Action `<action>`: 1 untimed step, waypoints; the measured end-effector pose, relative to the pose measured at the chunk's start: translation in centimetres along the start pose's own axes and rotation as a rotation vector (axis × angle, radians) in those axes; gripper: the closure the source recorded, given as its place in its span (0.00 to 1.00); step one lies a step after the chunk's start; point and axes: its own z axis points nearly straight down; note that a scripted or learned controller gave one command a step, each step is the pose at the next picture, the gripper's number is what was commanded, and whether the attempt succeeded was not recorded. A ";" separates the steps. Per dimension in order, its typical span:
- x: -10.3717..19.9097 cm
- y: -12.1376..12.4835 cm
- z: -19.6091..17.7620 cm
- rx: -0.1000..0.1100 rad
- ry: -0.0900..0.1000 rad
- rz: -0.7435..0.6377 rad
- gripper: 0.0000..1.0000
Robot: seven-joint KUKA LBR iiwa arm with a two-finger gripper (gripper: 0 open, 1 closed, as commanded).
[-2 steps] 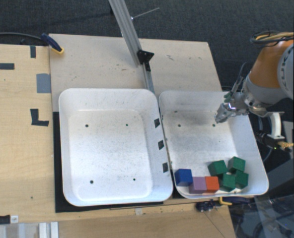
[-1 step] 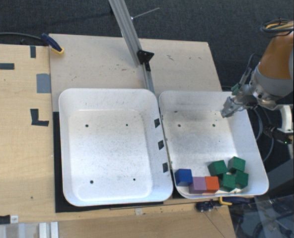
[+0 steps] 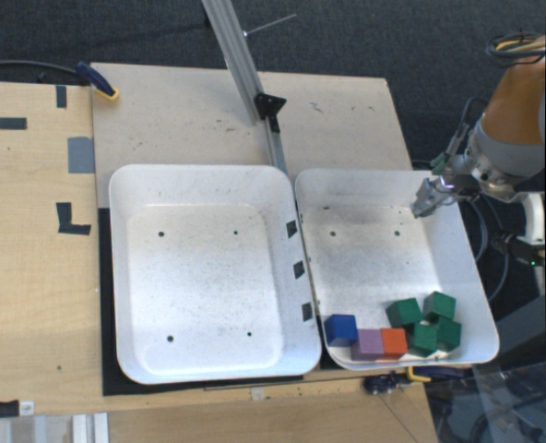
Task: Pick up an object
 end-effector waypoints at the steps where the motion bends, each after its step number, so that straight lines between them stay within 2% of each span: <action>1: 4.8 -0.5 -1.2 0.001 0.002 -0.005 1.00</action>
